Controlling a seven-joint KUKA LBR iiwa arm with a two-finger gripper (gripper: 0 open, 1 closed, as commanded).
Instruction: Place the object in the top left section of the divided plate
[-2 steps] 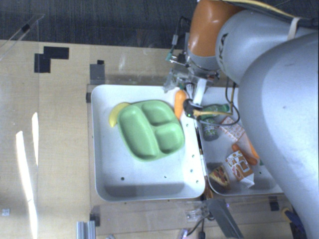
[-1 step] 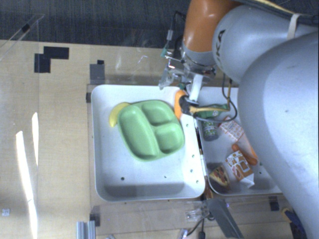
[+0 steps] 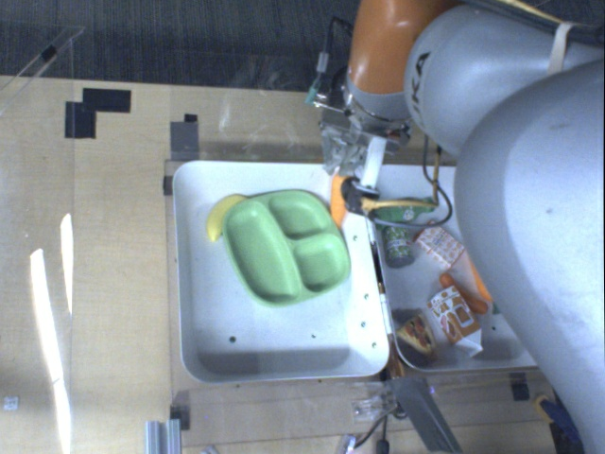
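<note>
Orange object [image 3: 337, 202] sat just below the gripper [image 3: 352, 170], beside the upper right rim of the green divided plate [image 3: 284, 249] in the left bin [image 3: 203, 329]. Whether the gripper was spread or clamped could not be told.

Two white bins [image 3: 189, 282] [image 3: 501, 348], one green divided plate [image 3: 284, 244], one yellow item [image 3: 222, 218], two orange items [image 3: 337, 204] [image 3: 475, 289], one green can [image 3: 399, 241], three printed packets [image 3: 440, 247] [image 3: 452, 312] [image 3: 416, 334].

Green divided plate [image 3: 286, 246] in left bin [image 3: 219, 340] — orange piece [image 3: 337, 203] at its rim
</note>
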